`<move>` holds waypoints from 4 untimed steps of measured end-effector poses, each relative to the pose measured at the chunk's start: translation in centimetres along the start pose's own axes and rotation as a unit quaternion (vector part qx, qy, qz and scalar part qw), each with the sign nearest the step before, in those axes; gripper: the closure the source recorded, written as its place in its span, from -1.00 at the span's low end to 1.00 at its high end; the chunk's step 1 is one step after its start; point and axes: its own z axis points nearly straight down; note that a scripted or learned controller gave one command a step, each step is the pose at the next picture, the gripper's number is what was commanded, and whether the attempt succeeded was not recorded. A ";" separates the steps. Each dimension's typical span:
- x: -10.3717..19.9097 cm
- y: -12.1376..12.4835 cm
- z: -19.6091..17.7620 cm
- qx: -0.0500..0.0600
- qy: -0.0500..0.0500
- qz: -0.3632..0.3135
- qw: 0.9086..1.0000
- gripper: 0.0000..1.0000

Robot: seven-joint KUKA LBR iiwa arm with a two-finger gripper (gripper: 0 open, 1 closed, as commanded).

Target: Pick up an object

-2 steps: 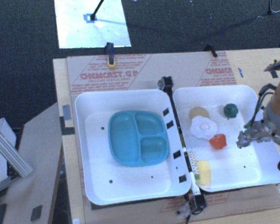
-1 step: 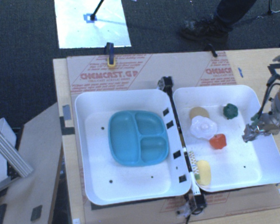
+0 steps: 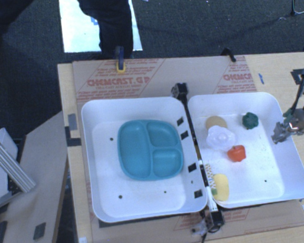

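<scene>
the metal two-finger gripper [image 3: 280,132] sits at the right rim of the right shallow white plastic bin [image 3: 292,183], and whether it is open or closed cannot be told at this size; nothing can be seen held in it. taking the small orange-red rounded toy [image 3: 237,153] as the landmark: it lies on the right bin's floor, well apart from the gripper, which is to its right and a little farther up the view. just beside the orange-red toy, up and to its left, is a crumpled clear-white plastic lump [image 3: 219,137], and beyond that lump a tan rounded piece [image 3: 215,122] touches it. up and right of the orange-red toy, near the gripper, is a small dark green knobbly toy [image 3: 250,120]. below and left of the orange-red toy, against the divider, lies a pale yellow oblong toy [image 3: 220,186], its long axis running roughly up and down the view. far to the landmark's left, in the left white bin [image 3: 103,202], a teal three-compartment plate [image 3: 149,148] lies flat.
</scene>
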 end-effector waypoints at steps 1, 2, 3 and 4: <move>4.5 2.0 1.2 0.002 0.002 -0.002 1.000 1.00; 9.5 3.9 0.4 0.002 0.002 -0.003 1.000 1.00; 15.6 5.6 1.3 0.002 0.002 -0.003 1.000 1.00; 19.8 8.1 1.3 0.002 0.002 -0.002 1.000 1.00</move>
